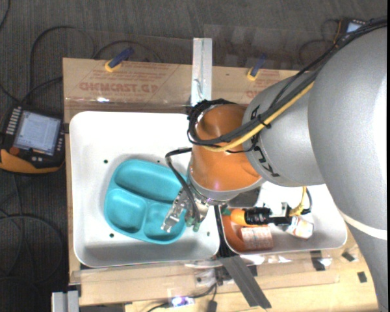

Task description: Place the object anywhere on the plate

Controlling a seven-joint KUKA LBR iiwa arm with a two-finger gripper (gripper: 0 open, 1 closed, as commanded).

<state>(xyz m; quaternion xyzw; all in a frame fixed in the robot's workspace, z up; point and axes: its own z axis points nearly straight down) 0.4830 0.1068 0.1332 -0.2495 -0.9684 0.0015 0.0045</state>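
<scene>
Biggest thing first: the arm [325,109] fills the right of the view and hides most of the right bin [338,236], so you can't check what it might clip there. Watch the cables looped round the orange band [221,151]; a twist of the wrist could snag them.

Left bin [84,174] holds the teal plate [140,200], a two-compartment dish sitting at a slant. The gripper [177,214] hangs over the plate's right part, near its rim. Fingers look metallic and close together, but can't tell if they're apart, closed, or on anything: too small and blurred.

The object: likely one of the items in the right bin, an orange thing [237,220], a pale cylinder [255,238], a small carton [301,226]. If so, nothing's been delivered yet.

Risks, imo: empty grasp, or tips catching the plate rim and shoving or tipping the plate vs. the bin wall.
</scene>
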